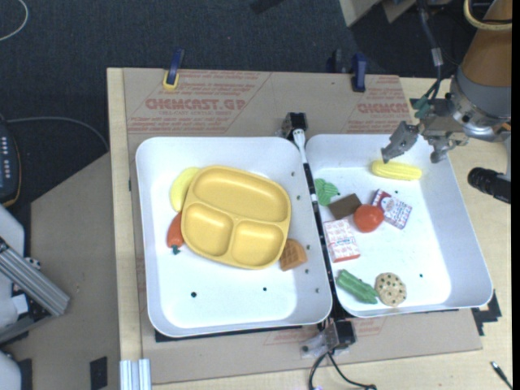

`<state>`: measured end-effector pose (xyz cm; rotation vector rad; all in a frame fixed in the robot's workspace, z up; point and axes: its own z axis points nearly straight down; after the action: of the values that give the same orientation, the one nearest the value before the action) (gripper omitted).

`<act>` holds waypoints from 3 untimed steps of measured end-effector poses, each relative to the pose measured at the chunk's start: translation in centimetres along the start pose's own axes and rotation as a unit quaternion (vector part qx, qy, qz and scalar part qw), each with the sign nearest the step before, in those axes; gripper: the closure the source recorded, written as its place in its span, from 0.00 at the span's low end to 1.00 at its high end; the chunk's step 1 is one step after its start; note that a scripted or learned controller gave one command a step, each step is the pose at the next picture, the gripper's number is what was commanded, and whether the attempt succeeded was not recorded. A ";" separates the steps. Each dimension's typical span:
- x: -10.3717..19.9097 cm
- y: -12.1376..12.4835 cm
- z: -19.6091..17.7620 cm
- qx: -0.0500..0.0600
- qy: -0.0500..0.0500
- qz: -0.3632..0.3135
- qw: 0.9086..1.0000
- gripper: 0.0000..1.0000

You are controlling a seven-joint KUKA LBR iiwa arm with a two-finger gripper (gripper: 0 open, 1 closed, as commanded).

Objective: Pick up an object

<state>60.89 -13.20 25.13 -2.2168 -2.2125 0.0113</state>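
Note:
My gripper (418,146) hangs over the far edge of the right bin (455,218), its two fingers spread open with nothing between them. Just below the fingers lies a yellow corn-like piece (396,170) on the bin floor. Toward the bin's middle sit a red tomato (368,218), a brown block (344,205), a green leafy piece (327,191) and a red-and-white packet (396,209). A red-and-white carton (341,240), a green pod (356,286) and a cookie (390,288) lie nearer the front.
The left bin (162,291) holds a yellow divided tray (236,216), a yellow fruit (183,187), a red pepper (175,232) and a brown waffle piece (292,255). A black divider (313,210) runs between the bins. Clamps (171,70) sit on the bench's far edge.

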 end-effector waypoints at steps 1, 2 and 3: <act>0.0 0.2 -0.7 -0.006 -0.001 -0.001 1.000 0.00; -0.6 0.8 5.1 -0.003 0.000 -0.001 1.000 0.00; -0.6 0.8 11.6 -0.002 0.000 -0.001 1.000 0.00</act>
<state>61.52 -13.80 13.57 -2.2173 -2.2163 0.0061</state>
